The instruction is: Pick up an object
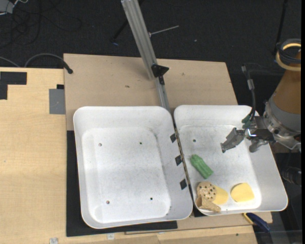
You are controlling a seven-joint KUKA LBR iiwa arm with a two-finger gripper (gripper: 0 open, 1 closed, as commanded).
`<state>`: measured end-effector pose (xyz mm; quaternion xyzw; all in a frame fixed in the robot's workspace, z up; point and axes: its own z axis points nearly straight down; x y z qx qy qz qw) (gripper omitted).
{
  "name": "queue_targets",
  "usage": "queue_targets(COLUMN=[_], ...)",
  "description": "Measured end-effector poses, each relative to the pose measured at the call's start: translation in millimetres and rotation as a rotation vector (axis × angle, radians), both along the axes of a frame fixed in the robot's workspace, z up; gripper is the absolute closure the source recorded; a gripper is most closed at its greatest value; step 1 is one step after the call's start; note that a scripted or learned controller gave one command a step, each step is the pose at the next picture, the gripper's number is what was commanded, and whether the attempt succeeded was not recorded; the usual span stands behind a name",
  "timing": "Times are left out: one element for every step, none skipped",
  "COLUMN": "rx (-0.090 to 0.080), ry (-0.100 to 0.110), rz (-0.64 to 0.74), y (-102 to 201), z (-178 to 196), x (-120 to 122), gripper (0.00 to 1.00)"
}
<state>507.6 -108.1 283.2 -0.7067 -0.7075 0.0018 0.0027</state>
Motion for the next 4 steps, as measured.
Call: queue_targets(rx=[-0.001, 0.001, 0.001, 0.002], ry=[-0.004, 0.003, 0.003, 0.004], rz=[-0.005, -0.001, -0.002, -0.001], y=[-1, 2, -1, 3], z=[2, -60, -107, -171], x=[0, -6, -13, -18], gripper=[0.00, 0.00, 0.00, 0.00])
